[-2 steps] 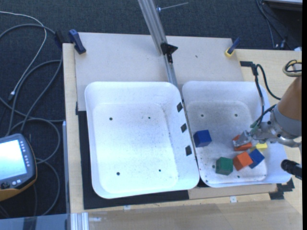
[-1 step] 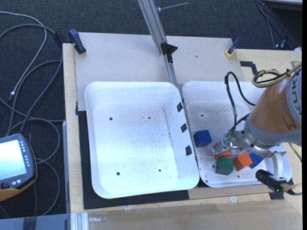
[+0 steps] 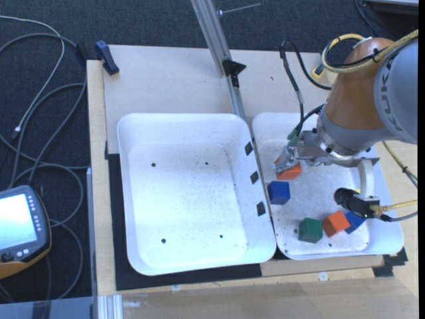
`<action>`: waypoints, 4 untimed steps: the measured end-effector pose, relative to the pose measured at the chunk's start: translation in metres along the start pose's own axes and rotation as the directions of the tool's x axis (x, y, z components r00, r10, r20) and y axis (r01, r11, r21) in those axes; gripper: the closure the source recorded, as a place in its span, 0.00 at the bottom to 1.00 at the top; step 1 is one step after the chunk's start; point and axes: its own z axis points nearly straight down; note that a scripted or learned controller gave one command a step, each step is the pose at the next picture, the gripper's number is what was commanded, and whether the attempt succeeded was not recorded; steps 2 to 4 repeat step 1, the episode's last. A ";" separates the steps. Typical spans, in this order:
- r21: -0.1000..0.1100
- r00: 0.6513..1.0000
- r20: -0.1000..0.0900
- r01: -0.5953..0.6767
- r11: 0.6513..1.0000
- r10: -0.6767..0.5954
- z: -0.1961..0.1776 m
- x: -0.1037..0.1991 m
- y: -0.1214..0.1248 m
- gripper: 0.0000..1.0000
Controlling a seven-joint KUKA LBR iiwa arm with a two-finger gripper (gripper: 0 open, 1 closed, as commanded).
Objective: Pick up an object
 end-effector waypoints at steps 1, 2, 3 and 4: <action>0.008 1.000 -0.002 -0.001 1.000 0.001 0.005 0.069 0.035 1.00; 0.008 1.000 -0.002 -0.001 1.000 0.001 0.005 0.069 0.035 1.00; 0.008 1.000 -0.002 -0.001 1.000 0.001 0.005 0.069 0.035 1.00; 0.008 1.000 -0.002 -0.001 1.000 0.001 0.005 0.069 0.035 1.00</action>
